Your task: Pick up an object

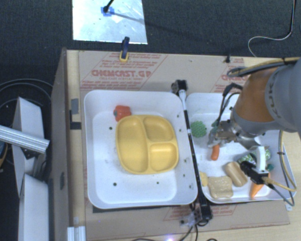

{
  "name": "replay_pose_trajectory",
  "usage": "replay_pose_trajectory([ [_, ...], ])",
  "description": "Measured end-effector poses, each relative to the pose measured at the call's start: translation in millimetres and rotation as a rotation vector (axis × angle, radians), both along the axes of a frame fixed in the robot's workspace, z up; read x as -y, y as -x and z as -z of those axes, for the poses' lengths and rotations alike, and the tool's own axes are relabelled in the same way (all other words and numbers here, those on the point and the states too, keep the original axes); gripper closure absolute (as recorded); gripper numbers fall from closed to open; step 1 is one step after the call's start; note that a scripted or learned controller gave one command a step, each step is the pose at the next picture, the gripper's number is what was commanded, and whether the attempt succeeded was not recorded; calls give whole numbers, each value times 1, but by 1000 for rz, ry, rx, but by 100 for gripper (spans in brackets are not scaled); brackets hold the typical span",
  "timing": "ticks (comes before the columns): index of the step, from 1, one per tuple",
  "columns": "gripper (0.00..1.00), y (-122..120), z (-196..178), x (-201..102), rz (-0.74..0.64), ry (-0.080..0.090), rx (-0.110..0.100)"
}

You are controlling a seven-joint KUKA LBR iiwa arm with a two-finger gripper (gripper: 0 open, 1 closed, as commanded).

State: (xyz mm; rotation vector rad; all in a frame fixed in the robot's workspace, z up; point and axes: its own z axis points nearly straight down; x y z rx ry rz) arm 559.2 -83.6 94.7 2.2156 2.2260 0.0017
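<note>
Small orange piece (214, 152) in the right bin (205, 100), near its left side: short, stubby, reddish orange, a bit like a little carrot, lying almost upright in the view. Just beside it, up and to the left, a green knobbly ball (198, 129).

Directly above the orange piece, the gripper (219, 137) on the grey arm (271, 99) with its orange band, very close to the piece or touching it. Open or closed: cannot tell, and no sure hold to be seen.

Lower in the same bin, a pale slice of bread (220, 187), a tan roll (236, 173) and a second orange carrot (256, 189).

In the left bin (98, 134), a yellow divided plate (146, 143) and, at its upper left, a red object (122, 112).

Under both bins, a brown printed cardboard sheet (140, 67) — around it, dark carpet floor (30, 34), with a shiny metal plate (109, 14) at the top.
</note>
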Motion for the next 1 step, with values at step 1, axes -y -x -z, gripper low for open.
replay_pose_trajectory([
  [1, 100, -40, -91, -101, -1, -2, 3],
])
